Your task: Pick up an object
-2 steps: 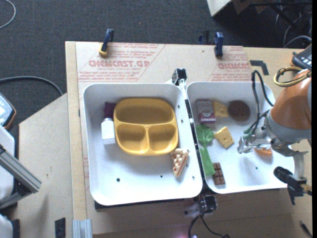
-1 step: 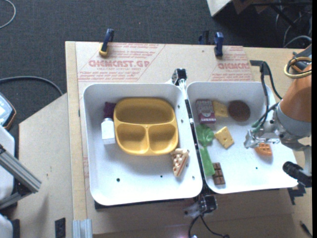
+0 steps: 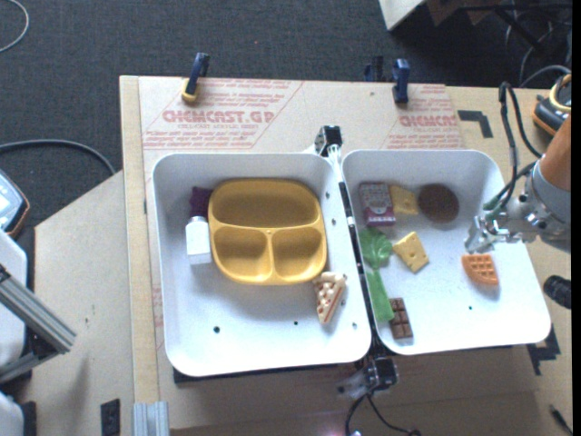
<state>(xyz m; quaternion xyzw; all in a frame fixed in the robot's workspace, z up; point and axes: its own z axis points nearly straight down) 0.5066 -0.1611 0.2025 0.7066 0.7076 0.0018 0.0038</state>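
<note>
Nearest the camera, the front rim of the left bin (image 3: 263,363) bulged toward the lens, and I used the yellow divided tray (image 3: 267,230) inside it as my landmark. Just below and to the right of that tray lay a pie-slice toy (image 3: 329,296), its tip pointing down; at the tray's left edge stood a small white bottle (image 3: 198,240), with a dark purple piece (image 3: 201,196) just above it, partly tucked behind the tray's corner. To the right of the tray, across the two touching bin walls, sat the right bin (image 3: 472,330). Closest to the tray in it were a green leafy toy (image 3: 374,260) and, below that, a brown chocolate bar (image 3: 400,318). Farther right from the tray came a maroon packet (image 3: 376,202), a yellow block (image 3: 405,201) touching it, a cheese wedge (image 3: 412,251) and a round brown cookie (image 3: 438,203). Farthest from the tray lay the orange waffle (image 3: 480,269), near the bin's right wall. My gripper (image 3: 479,237) hung just above the waffle, at its upper left edge, and I could not tell whether my fingers were spread or closed, nor whether they touched it. Nothing was visibly between them. Behind the tray, two clamps (image 3: 194,77) held the board (image 3: 272,107) at its far edge.
</note>
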